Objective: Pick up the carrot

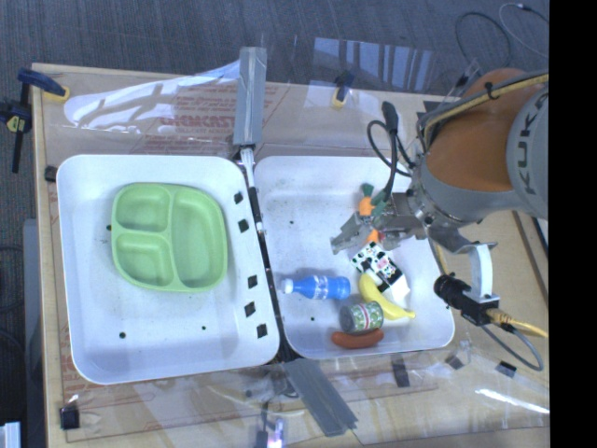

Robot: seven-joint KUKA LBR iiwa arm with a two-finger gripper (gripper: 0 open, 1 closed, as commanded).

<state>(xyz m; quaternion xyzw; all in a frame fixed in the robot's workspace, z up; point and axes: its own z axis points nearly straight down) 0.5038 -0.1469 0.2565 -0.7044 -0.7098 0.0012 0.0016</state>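
toward the back of the right-hand shallow white bin [308,185], at about one o'clock from that bin's middle, lies the small orange carrot with a green tip [367,203]. little of it is visible, since the grey wrist hardware crowds in from the right, so its long axis can only be judged roughly: it seems to run from the green end at twelve o'clock down to the orange end at six o'clock. the metal two-finger gripper [350,241] hangs just beside it, with the carrot at about one o'clock from the tips. whether the fingers are apart or together cannot be told from this slanted view, and nothing is seen between them.

the coming move turns on that small offset. as a judgement, the tips point toward eight o'clock, away from the carrot, so the grey and orange arm [480,161] would need to draw back toward one o'clock and close across the carrot's short width.

other things crowd the near side: a black-and-white cow-patterned box [381,267], a yellow banana [387,303], a blue plastic bottle [317,287], a small green-labelled can [361,317] and a brown sausage [356,339]. the light green divided plate [170,237] sits in the left bin [84,325], well apart.
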